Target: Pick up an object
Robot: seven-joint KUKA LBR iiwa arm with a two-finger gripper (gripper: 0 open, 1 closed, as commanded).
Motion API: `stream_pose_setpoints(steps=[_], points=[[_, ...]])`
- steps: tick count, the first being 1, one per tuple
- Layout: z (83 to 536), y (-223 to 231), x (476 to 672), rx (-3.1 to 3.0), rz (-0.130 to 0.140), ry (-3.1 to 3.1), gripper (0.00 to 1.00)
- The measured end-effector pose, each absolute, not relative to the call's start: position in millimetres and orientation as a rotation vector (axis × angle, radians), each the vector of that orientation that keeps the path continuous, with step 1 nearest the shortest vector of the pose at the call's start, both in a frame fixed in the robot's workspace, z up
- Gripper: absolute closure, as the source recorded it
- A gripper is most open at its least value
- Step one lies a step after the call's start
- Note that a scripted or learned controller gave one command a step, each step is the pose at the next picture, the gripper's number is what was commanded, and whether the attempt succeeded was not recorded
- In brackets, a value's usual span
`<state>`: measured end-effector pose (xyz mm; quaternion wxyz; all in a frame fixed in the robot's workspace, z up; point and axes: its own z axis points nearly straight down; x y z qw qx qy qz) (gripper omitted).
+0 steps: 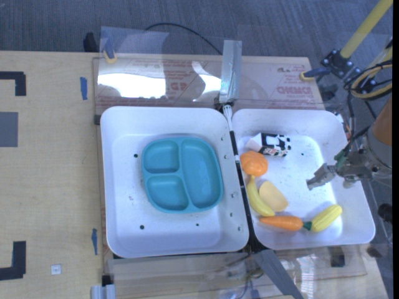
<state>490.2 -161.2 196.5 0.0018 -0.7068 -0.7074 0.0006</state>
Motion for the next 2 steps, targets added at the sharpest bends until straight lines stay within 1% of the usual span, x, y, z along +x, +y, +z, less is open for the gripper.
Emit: stream_pose_setpoints(steps=[1, 2], points=[[120, -216, 479.0, -2.148, -0.002, -2.277, 0.0], [88, -209, 614.9, -2.081, -0.025, -2.351, 0.0]])
